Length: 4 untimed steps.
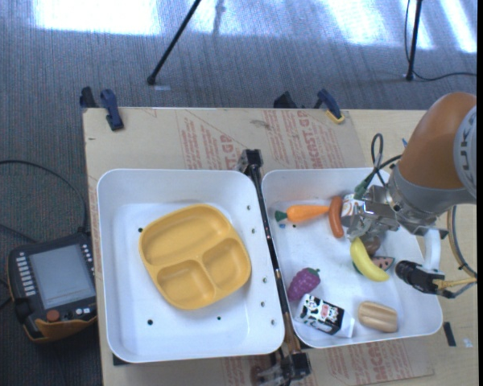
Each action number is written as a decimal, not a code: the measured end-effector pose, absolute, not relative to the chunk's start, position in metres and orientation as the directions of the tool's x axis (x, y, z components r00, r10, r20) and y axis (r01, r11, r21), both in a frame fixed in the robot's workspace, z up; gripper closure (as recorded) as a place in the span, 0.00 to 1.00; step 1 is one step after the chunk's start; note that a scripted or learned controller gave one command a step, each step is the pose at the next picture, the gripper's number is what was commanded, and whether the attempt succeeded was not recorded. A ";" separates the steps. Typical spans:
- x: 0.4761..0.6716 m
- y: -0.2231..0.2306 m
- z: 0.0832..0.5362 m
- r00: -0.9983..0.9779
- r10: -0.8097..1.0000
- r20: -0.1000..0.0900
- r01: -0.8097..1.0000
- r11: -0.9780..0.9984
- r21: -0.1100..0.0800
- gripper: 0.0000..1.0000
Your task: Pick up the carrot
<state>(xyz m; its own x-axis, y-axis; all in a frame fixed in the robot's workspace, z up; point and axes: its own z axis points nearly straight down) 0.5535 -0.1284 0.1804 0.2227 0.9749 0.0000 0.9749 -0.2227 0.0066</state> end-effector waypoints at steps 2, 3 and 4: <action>0.477 -0.094 0.086 -0.169 0.986 0.004 0.986 0.169 -0.007 1.00; 0.520 0.000 0.187 0.468 0.884 0.001 0.883 -0.468 -0.006 1.00; 0.573 -0.029 0.338 0.427 0.904 0.004 0.904 -0.427 0.011 1.00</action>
<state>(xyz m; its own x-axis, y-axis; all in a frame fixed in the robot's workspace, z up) 0.5727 -0.0295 0.3376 0.4268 0.9044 0.0036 0.9043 -0.4268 0.0110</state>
